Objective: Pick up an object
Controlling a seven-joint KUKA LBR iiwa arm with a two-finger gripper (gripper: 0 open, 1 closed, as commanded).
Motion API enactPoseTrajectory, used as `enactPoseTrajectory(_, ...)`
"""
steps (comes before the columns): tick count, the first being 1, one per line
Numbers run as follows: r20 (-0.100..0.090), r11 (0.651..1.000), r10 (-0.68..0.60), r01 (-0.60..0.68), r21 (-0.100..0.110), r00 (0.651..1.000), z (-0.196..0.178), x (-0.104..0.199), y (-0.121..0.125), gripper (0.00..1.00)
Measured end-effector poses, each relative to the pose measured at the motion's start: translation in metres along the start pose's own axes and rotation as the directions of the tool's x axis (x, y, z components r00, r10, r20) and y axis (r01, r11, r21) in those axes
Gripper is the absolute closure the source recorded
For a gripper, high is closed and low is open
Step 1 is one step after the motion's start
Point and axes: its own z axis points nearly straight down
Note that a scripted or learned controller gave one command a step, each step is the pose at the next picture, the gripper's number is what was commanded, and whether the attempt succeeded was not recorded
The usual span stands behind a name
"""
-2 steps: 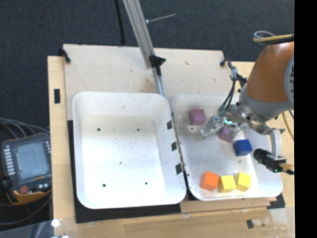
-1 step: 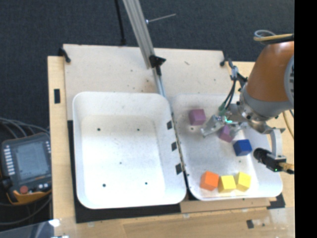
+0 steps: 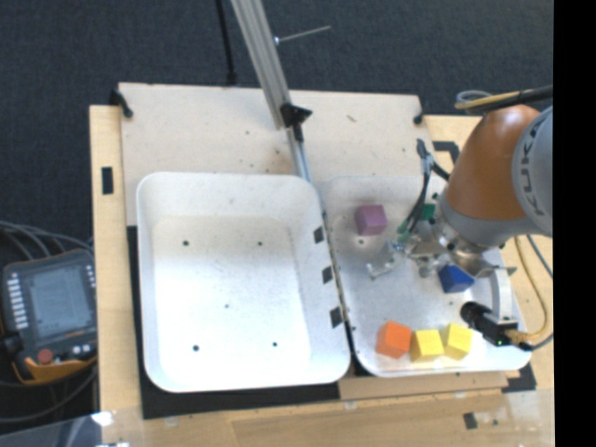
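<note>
Right bin [image 3: 372, 357]: orange block [image 3: 394, 339], purple block [image 3: 371, 218].

Grey arm [image 3: 521, 170], orange band, green cable

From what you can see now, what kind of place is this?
Probably a robotics lab test bench, not a home. Two white bins sit on a wooden bench, coloured blocks such as the orange block lie in the right bin, and a teach pendant rests beside it.
</note>
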Motion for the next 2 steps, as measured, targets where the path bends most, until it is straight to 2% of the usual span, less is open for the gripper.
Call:
enactPoseTrajectory(1, 0.000, 1.000, 0.001, -0.001, 0.002, 1.000, 0.062, -0.006, -0.001, 0.00)
enactPoseTrajectory(2, 0.001, 1.000, 0.002, -0.002, -0.005, 1.000, 0.085, -0.008, -0.001, 0.00)
